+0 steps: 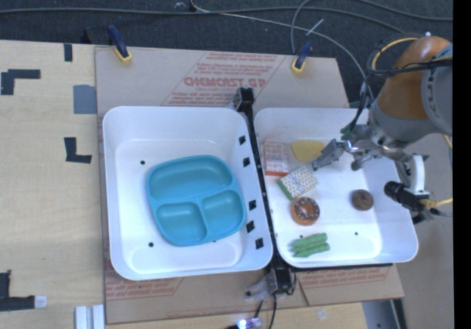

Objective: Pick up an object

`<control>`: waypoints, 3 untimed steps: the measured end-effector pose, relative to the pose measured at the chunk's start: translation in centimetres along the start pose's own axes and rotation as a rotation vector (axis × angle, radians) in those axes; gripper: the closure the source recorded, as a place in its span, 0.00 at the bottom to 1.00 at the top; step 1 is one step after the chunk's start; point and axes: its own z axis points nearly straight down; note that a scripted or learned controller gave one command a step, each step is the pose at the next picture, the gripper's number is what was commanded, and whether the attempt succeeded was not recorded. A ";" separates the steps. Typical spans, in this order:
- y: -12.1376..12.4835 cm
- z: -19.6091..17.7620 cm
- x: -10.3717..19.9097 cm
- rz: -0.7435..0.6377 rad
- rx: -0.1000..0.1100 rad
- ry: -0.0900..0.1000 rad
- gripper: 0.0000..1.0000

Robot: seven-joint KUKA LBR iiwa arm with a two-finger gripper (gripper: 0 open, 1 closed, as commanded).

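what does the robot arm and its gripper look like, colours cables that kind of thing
The arm is a rounded grey body with a broad orange band above the wrist. Thin cables loop over the band and trail away across the dark floor. The gripper is grey metal with slim dark fingers; a black fitting with a white bracket sticks out beside it.

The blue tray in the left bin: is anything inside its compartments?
The blue tray lies in the left bin. Its three compartments show bare blue plastic, with nothing in them. What lies under the tray is covered by it.
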 end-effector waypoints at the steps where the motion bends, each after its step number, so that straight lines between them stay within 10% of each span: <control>1: 0.1 5.1 0.0 0.001 -0.008 -0.001 0.00; 2: 0.3 3.6 0.2 -0.002 -0.013 0.002 1.00; 3: 1.0 -2.3 0.8 -0.001 -0.010 -0.001 1.00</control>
